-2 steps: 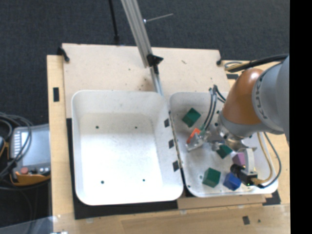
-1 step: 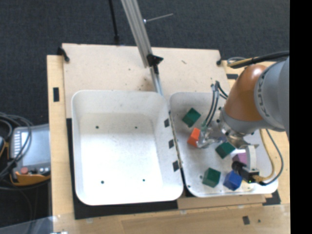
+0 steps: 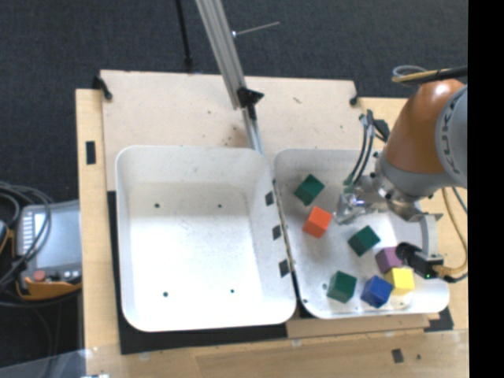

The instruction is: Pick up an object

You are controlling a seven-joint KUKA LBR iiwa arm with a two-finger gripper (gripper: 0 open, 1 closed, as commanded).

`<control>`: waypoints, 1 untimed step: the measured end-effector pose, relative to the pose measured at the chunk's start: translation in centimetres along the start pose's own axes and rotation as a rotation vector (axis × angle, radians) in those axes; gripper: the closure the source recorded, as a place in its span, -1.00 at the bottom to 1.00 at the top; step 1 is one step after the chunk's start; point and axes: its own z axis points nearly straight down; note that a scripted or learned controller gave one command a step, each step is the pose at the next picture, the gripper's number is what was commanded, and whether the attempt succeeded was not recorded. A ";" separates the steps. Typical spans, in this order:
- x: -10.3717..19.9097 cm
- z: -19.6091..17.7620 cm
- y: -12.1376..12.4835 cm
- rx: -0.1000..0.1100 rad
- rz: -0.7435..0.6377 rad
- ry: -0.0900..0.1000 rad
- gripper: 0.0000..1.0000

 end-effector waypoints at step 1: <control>-0.2 -5.4 0.2 -0.001 -0.012 0.000 1.00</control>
